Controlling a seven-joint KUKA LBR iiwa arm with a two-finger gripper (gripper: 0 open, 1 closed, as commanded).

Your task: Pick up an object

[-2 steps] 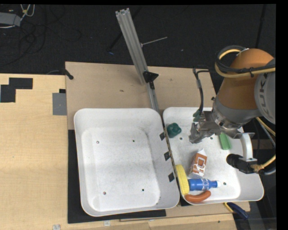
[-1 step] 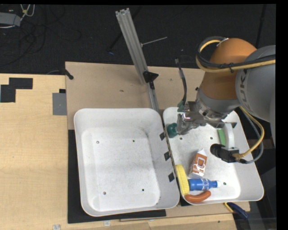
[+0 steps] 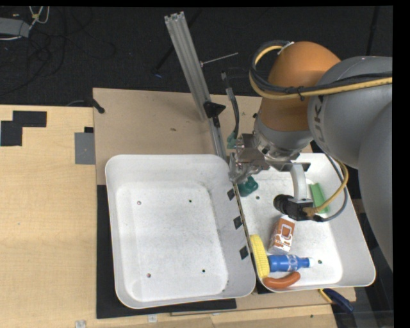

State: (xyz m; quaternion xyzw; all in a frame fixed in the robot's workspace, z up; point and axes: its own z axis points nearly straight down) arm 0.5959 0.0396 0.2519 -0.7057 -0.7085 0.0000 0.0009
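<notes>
No readable text for you here.
You will see white markings on the small orange-brown carton (image 3: 282,234) in the right bin (image 3: 349,256), but they are too blurred to make out.

A small teal object (image 3: 248,186) sat at the right bin's (image 3: 346,269) far-left edge, possibly pinched beneath the gripper (image 3: 241,172).

A robotics lab: bench-mounted arm (image 3: 333,96), aluminium rail (image 3: 192,70), loose cables (image 3: 25,19).
</notes>
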